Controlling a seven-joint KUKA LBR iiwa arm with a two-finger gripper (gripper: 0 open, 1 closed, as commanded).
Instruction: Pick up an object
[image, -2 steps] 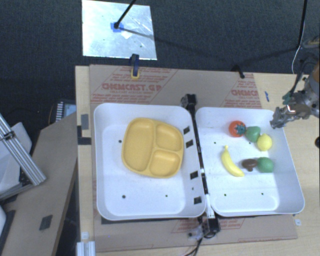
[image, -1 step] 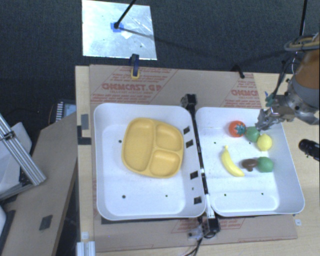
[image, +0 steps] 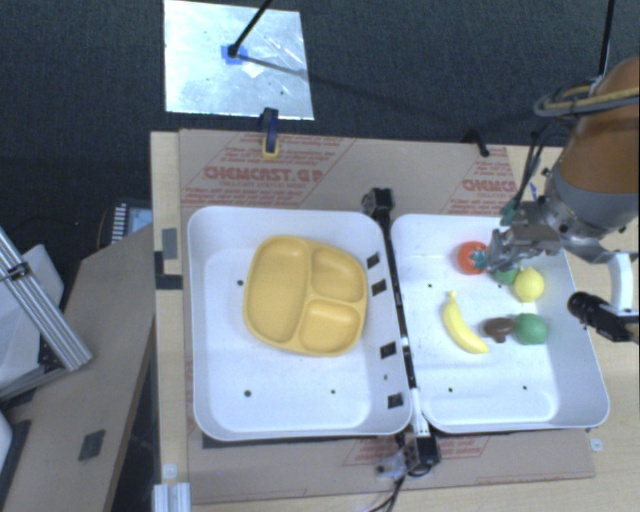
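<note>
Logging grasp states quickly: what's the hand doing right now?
Hand: cannot be told; it is low in the right bin, beside the tomato.

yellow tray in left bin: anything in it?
Empty. The tray lies flat in the left bin; all three compartments show bare yellow.

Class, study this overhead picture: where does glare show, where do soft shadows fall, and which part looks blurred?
In the camera view, glare whitens the foil sheet above the bench; soft shadows sit under the yellow plate and the banana; the tool near the tomato looks slightly blurred.
</note>
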